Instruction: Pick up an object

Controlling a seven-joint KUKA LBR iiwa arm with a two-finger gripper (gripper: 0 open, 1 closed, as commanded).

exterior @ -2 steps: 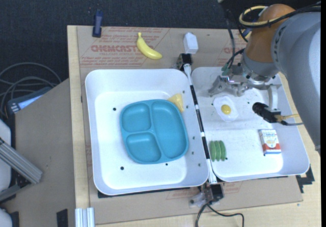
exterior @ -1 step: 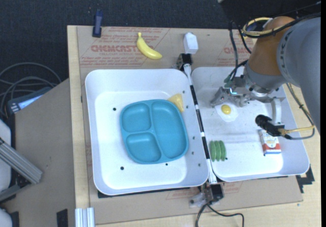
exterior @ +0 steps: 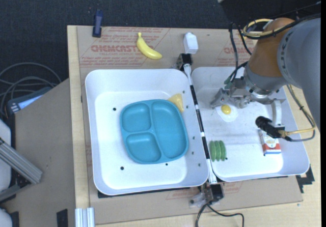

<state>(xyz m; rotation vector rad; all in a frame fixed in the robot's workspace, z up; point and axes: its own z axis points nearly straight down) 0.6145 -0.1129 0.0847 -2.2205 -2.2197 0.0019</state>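
Two shallow white bins sit side by side on a cardboard-covered bench (exterior: pixel 117 50) above dark carpet; grey cables lie coiled on the floor at left. The left bin (exterior: pixel 97 119) holds a blue divided plate (exterior: pixel 153 130) with a pale yellow piece (exterior: pixel 176 101) touching its upper right edge. The right bin (exterior: pixel 293 162) holds a fried-egg toy (exterior: pixel 226 111), a green ridged object (exterior: pixel 218 150) and a small red-and-white carton (exterior: pixel 271 147). A banana (exterior: pixel 147 49) lies outside the bins, its long axis running diagonally from upper left to lower right. The gripper (exterior: pixel 230 94) hangs just above the fried-egg toy, which is roughly round with no clear long axis. Whether its jaws are spread or pressed together cannot be told.
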